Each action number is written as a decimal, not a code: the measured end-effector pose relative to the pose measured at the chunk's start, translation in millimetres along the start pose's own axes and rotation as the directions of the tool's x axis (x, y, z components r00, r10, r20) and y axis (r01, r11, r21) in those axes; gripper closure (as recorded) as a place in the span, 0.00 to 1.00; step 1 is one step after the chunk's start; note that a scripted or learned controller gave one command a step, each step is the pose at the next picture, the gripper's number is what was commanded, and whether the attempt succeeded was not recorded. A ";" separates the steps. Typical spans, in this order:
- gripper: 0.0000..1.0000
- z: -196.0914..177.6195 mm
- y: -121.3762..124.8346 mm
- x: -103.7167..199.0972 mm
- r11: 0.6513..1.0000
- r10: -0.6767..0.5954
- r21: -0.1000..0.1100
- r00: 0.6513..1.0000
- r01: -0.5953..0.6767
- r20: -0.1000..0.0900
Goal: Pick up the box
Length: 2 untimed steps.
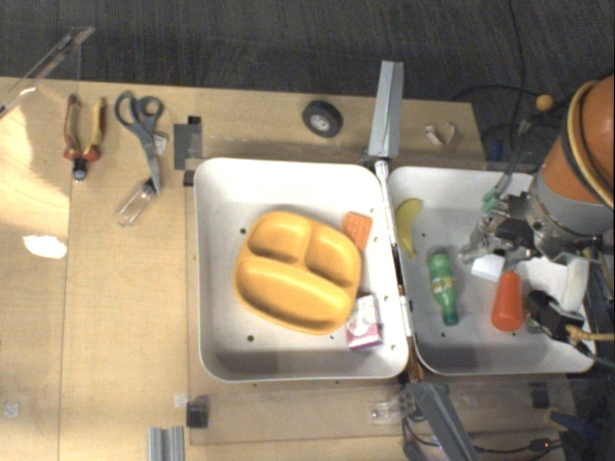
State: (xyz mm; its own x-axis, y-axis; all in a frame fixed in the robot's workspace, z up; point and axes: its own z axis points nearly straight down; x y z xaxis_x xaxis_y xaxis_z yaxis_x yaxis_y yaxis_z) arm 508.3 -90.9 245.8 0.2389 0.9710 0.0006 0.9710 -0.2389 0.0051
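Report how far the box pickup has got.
Done: nothing visibly; the box lies in the left bin, against its right wall, beside the yellow tray. In hand: the gripper is over the right bin, near the green bottle and orange carrot, away from the box. Left: cross to the left bin, grasp and lift.

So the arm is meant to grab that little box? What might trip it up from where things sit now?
The box lies in the left bin, pressed between the yellow tray and the bin's right wall, so fingers may find little room around it. The gripper sits over the right bin, near the green bottle and the orange carrot; it might bump or grab one of those instead.
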 end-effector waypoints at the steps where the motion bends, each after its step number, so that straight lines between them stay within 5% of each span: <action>1: 1.00 2.1 -27.5 26.1 0.896 0.444 0.005 0.896 -0.444 0.002; 2: 1.00 -11.7 29.2 -13.4 0.930 0.367 0.002 0.930 -0.367 0.002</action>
State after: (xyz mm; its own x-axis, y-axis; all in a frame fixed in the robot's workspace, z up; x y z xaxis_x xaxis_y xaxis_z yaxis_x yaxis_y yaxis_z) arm 533.4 -110.8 257.6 0.5788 0.8155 0.0002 0.8155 -0.5788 0.0023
